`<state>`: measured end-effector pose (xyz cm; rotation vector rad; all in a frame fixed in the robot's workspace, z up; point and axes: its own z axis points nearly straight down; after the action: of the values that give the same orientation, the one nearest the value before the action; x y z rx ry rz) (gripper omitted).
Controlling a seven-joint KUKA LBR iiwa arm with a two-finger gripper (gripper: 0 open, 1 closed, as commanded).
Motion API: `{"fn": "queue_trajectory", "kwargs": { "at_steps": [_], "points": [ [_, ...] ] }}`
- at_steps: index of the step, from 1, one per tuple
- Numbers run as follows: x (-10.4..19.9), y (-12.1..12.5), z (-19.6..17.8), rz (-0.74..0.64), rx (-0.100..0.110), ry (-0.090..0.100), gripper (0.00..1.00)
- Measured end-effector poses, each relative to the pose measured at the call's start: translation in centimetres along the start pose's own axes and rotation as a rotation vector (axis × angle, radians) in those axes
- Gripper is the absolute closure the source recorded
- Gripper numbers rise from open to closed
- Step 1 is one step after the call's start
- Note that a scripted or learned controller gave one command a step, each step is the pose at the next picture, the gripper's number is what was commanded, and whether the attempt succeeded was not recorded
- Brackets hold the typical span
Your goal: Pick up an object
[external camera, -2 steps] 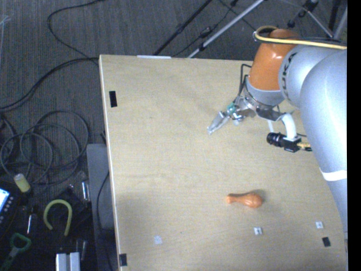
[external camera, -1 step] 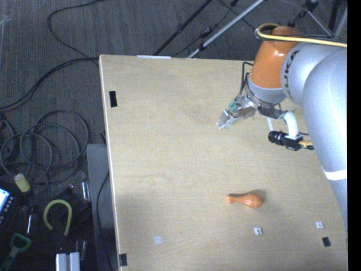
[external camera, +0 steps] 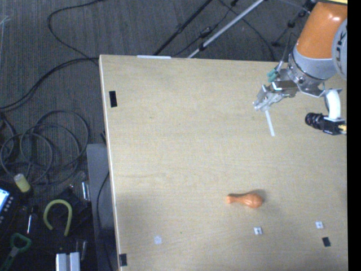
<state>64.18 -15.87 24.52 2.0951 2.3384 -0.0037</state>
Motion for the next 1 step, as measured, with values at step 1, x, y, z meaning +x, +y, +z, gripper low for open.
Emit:
{"fn": "queue_trajectory", "kwargs": {
  "at_steps": [1],
  "points": [
    [-6.02,-3.93,13.62,-0.166,0.002,0.003,1.00]
  ]
}}
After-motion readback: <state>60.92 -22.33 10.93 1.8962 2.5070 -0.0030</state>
